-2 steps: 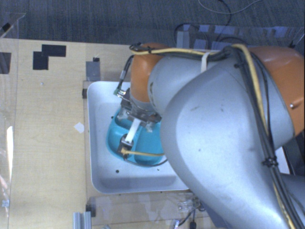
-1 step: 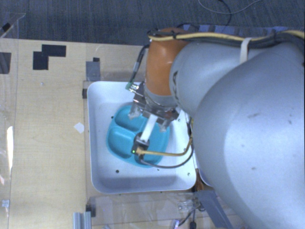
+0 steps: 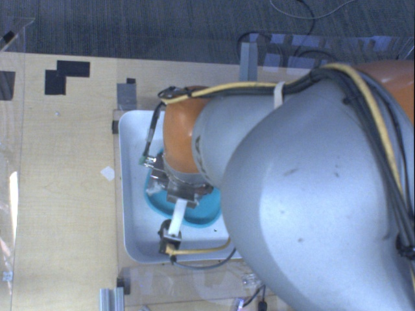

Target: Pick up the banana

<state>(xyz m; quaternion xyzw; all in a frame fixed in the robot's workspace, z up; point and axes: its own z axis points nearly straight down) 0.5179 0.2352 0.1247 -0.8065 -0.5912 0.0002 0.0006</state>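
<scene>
My gripper points straight down into the left white bin, under the orange band of the wrist. It hangs over a round blue thing that lies on the bin's floor, near the bin's middle. My grey arm covers the whole right side of the view and hides most of both bins, along with whatever lies under it. Only the left and front strips of the left bin's floor are bare to the eye.
The pale wooden bench stretches to the left of the bin. Black marks sit on it at the back left. A small grey post stands at the bin's far left corner.
</scene>
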